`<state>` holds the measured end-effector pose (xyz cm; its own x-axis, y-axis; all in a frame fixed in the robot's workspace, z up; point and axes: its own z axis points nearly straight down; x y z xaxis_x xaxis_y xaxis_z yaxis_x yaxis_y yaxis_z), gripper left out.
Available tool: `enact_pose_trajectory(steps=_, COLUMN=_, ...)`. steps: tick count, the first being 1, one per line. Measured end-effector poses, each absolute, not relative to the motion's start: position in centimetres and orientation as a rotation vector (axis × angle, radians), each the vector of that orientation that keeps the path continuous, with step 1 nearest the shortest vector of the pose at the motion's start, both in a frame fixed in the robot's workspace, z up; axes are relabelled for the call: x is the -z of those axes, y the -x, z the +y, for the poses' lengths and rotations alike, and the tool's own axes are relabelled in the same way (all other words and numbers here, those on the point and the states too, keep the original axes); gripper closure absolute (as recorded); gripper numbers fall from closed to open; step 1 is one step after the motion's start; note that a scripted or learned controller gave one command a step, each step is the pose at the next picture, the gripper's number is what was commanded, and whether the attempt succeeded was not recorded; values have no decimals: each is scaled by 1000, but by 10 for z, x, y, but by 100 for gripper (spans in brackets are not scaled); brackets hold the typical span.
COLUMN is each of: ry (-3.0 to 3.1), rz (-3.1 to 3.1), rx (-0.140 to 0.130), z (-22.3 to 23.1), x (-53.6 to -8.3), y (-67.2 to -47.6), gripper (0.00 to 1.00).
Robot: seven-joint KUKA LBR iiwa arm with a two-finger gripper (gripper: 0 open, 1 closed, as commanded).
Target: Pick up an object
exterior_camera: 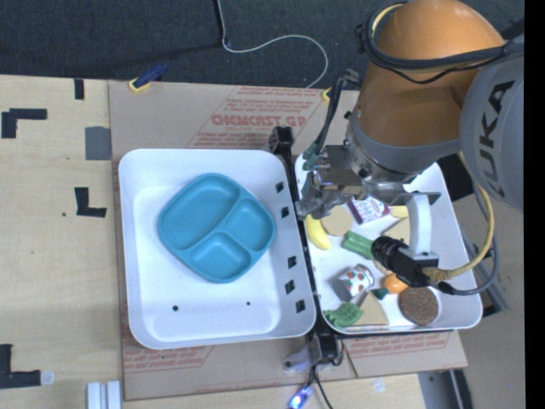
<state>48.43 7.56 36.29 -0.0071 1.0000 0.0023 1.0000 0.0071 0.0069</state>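
Observation:
My gripper hangs low over the far left part of the right bin, close to the wall between the bins. Just below it lies a yellow banana. Beside that are a green piece and a purple and white packet, which the arm partly covers. Nearer the front lie a grey and white object, a small orange piece, a brown disc and a green leafy item. Nothing shows as held.
The left bin holds a blue divided plate. The big orange and grey arm covers the far part of the right bin. Both bins rest on cardboard, and a white cable runs behind them.

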Motion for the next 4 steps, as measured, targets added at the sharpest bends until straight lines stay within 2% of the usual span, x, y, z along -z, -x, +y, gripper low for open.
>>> enact_pose_trajectory(steps=1, ry=-2228, rz=2223, rx=16, z=50, x=-271, y=-482, gripper=100)
enact_pose_trajectory(steps=2, ry=-2204, rz=2234, rx=-17, z=146, x=-383, y=-484, gripper=100)
enact_pose_trajectory(steps=3, ry=-2232, rz=2216, rx=16, z=75, x=-296, y=-482, gripper=100)
enact_pose_trajectory(steps=4, ry=-2215, rz=2221, rx=-12, z=79, x=-395, y=-484, gripper=100)
